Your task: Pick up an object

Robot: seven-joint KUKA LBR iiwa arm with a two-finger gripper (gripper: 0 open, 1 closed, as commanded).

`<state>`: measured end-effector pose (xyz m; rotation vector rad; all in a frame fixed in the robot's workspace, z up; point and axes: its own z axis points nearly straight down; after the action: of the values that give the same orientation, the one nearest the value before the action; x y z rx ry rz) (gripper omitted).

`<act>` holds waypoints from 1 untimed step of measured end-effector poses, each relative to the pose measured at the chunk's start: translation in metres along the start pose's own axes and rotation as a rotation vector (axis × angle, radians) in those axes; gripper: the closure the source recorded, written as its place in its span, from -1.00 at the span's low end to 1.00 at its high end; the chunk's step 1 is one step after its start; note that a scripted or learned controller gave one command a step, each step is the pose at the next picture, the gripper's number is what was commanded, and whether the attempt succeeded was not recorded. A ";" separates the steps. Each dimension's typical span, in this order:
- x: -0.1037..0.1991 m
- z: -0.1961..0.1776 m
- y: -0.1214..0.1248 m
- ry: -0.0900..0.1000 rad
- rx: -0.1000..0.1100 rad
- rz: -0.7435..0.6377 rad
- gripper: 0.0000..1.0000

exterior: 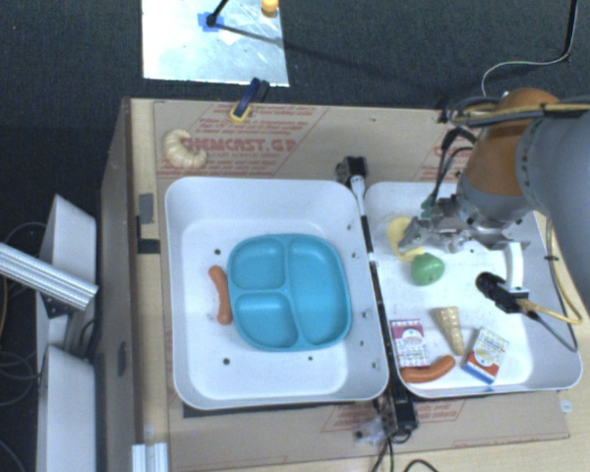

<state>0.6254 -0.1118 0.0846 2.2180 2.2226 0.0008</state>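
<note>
**Green ball and yellow piece sat under the gripper in the right bin**

Green ball (427, 267) lay in the right bin (551, 362), touching a yellow piece (401, 232) just above it. In the camera view the gripper (435, 232) hung low over these two, at the bin's upper left, beside the divider. Whether it was released or clenched could not be told; nothing showed between its tips.

The ball looked like light toy plastic: smooth, rounded, probably hard and apt to roll or squirt out of a pinch. A hold across its widest middle seemed the safest. The yellow piece looked equally light and slick, and half hidden by the gripper.

Lower in the same bin lay a cone (452, 327), a small carton (407, 340), a sausage (427, 369) and a packet (485, 353), all near each other.

The left bin (192, 264) held a blue tray (288, 291) with a second sausage (220, 294) just beside it.
</note>
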 end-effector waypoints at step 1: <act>0.022 0.000 -0.031 0.001 0.001 0.000 -1.00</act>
<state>0.5943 -0.0895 0.0844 2.2190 2.2230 0.0012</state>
